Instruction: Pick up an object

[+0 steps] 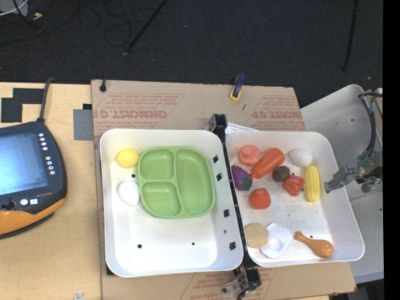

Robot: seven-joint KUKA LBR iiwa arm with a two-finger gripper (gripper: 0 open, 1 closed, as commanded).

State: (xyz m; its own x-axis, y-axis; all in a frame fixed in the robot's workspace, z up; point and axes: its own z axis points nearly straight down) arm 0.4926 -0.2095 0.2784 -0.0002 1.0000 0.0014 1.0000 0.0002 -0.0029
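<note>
Toys for the picking lie crowded in the right bin [337, 161] on the bench, beside a left bin [162, 255] bearing a green divided tray [175, 181]. At the right bin's far edge, part of the arm [353, 177] is seen above the rim; whether the tool is released or clenched cannot be told.

A clean pick would best be made on a piece lying apart, such as the drumstick [314, 244] near the front corner, approached from straight above.

Counted in the right bin: one corn cob [312, 183], one carrot [267, 161], one tomato [259, 198], one purple piece [241, 177], one white egg [300, 157], one drumstick. In the left bin: one tray, one lemon [127, 158], one white egg-shaped piece [129, 193].
</note>
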